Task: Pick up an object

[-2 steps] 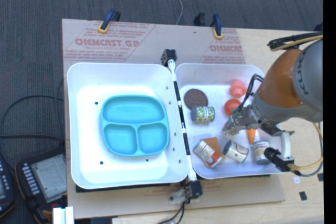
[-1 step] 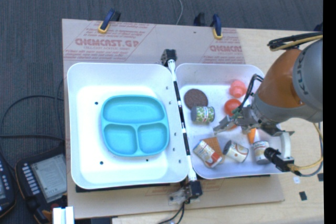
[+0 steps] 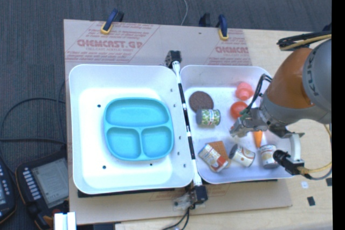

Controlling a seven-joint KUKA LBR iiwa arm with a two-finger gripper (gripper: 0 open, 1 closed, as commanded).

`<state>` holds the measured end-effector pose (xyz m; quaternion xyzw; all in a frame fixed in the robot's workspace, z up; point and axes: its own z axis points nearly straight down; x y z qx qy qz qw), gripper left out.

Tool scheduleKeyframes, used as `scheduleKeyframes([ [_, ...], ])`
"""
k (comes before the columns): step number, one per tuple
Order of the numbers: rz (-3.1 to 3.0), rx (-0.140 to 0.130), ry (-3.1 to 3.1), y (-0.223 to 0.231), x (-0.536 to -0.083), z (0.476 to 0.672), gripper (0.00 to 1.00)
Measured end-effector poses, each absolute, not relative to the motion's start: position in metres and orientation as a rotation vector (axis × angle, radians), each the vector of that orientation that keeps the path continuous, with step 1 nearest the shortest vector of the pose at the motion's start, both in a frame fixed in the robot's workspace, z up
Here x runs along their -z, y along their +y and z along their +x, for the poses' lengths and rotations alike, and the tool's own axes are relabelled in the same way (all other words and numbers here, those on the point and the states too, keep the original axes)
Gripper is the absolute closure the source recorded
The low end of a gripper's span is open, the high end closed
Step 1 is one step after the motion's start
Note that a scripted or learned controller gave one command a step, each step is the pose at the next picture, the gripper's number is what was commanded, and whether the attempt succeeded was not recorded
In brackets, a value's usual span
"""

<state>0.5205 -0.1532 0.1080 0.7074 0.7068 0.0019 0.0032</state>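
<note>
The right bin [image 3: 226, 74] holds several small items. A brown round cookie [image 3: 201, 99] lies near its left wall, with a green-labelled can [image 3: 208, 117] on its side just below. A red tomato [image 3: 237, 109] and a pink piece [image 3: 243, 89] sit toward the back right. Along the front lie a red and white packet [image 3: 212, 157], a tan wafer [image 3: 219, 146], two small white cans [image 3: 244, 156] [image 3: 268, 155] and an orange carrot [image 3: 258, 137]. My gripper [image 3: 241, 126] hangs low over the bin's middle, just below the tomato and left of the carrot.
The left bin [image 3: 86, 83] bears a light blue divided plate [image 3: 138, 127]. A ridge with clamps [image 3: 183, 110] separates the bins. My arm's grey and orange body [image 3: 294, 86] covers the right bin's right side. Cables lie by the front edge.
</note>
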Motion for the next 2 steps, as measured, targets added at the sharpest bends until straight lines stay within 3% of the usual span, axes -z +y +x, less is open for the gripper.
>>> scheduleKeyframes([
  [1,2.218,-0.006,2.216,-0.1531,-0.1079,0.5204,0.00],
  [2,2.217,-0.006,2.216,-0.1531,-0.1175,0.5208,1.00],
])
